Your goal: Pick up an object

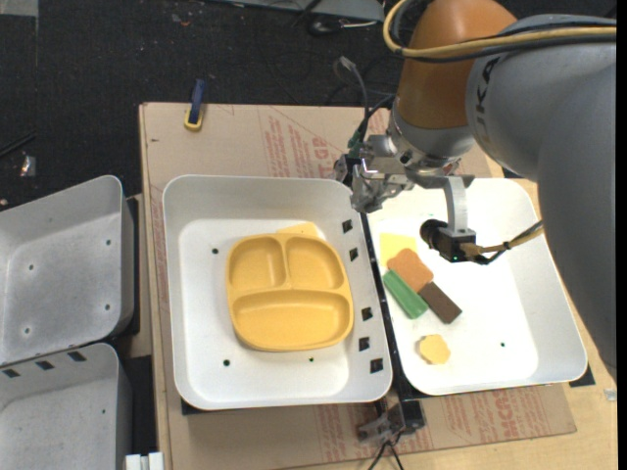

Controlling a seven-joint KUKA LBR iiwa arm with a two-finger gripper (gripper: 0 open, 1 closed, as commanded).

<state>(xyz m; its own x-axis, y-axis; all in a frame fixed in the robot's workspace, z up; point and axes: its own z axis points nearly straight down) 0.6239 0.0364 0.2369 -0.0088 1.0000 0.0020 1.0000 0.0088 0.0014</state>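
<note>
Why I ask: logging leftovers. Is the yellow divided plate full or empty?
Empty: the yellow divided plate lies right side up in the left bin, all three compartments showing bare floor.

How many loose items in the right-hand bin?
5. Clustered by its left wall: pale yellow piece, orange block, green block, brown block. Small yellow piece sits apart, nearer the front. The arm covers the bin's far end; more may be hidden.

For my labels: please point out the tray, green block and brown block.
tray (pixel 291 319), camera view, large compartment
green block (pixel 405 295), camera view, top middle
brown block (pixel 441 304), camera view, top middle
</note>
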